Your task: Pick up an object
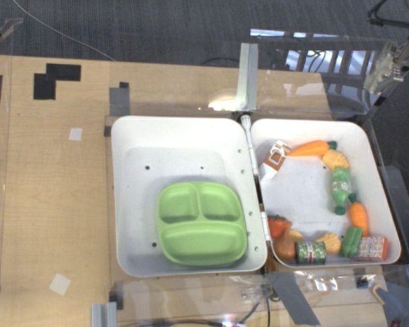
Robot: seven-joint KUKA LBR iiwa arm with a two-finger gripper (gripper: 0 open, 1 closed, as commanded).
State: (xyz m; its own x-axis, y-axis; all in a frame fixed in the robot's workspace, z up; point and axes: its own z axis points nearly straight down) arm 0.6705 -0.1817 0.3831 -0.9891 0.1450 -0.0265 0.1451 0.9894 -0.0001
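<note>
The right white bin point(307, 193) holds several toy foods along its edges. An orange carrot point(307, 148) and a white-and-orange carton point(275, 159) lie at the far side, with a corn cob point(335, 159) beside them. A green bottle point(339, 189) lies along the right side above a small orange piece point(358, 216). At the near edge sit a green-labelled can point(311, 252), a red-and-white box point(373, 248) and a red piece point(278, 227). My gripper point(388, 70) hangs at the upper right, beyond the bin's far right corner and well away from every item.
The left white bin point(143, 155) holds a green divided plate point(202, 223) at its near right. A metal post point(248, 73) stands behind the seam between the bins. Wooden bench surface point(48, 203) stretches to the left.
</note>
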